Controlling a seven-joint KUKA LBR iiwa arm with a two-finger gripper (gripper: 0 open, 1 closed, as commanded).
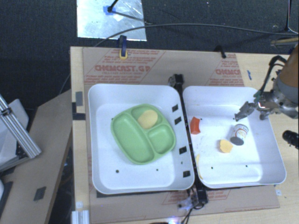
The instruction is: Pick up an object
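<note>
Jaws spread apart, nothing between them. Gripper poised above the far right part of the right bin, fingers angled down and toward the bin's middle, grey arm entering from the right edge.

Just below the fingertips, apart from them: a small can, white-labelled with a dark end, lying tilted on the bin floor. Just beside the can, lower left: a small yellow piece, close to it; whether touching, cannot tell. Farther left, near the wall shared with the other bin: an orange-red piece, well apart from can and gripper alike.

Across the divide, in the left bin: a green divided plate, set at a slant, three compartments. In its upper compartment, a pale yellow lump; the long compartment and the lower right one bare.

Under both bins: a brownish board with red lettering, held at its far edge by a blue and yellow clamp. Beyond the board, on the dark floor: a shiny silver sheet with a thin black rod across it.
</note>
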